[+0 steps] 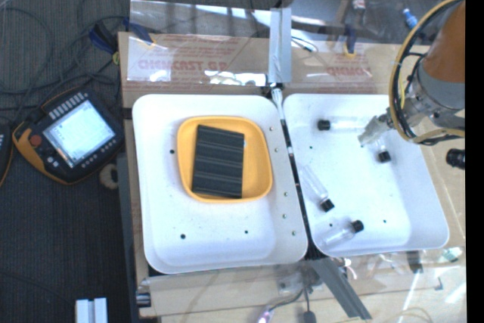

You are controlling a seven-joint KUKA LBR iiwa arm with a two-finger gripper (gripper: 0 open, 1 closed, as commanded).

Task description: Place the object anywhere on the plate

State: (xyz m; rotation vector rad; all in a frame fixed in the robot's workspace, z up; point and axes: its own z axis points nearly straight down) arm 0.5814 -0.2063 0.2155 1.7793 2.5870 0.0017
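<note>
Camera view, inspection of both bins. The dark ribbed block (218,160) lies flat on the yellow plate (185,163), roughly centred and slightly turned, all four edges inside the plate's rim. The plate sits in the middle of the left bin (151,193), nearer that bin's far edge than its near edge. Judged against the task, the block is already where it is meant to be. It lies level and nothing touches it, so it looks unlikely to slide off.

The gripper (376,129) hangs over the right bin (427,212), near that bin's far right corner and well apart from the plate. Whether it is open or closed cannot be told at this angle, and no object is visible in it. Its position suggests the arm is clear of the placement rather than working on it.

Several clear tubes with black caps lie loose in the right bin:
- one (338,123) along the far edge, just beside the gripper
- one (314,189) near the left edge
- one (344,231) near the near edge

A teach pendant (72,136) rests on the floor left of the bench.
</note>
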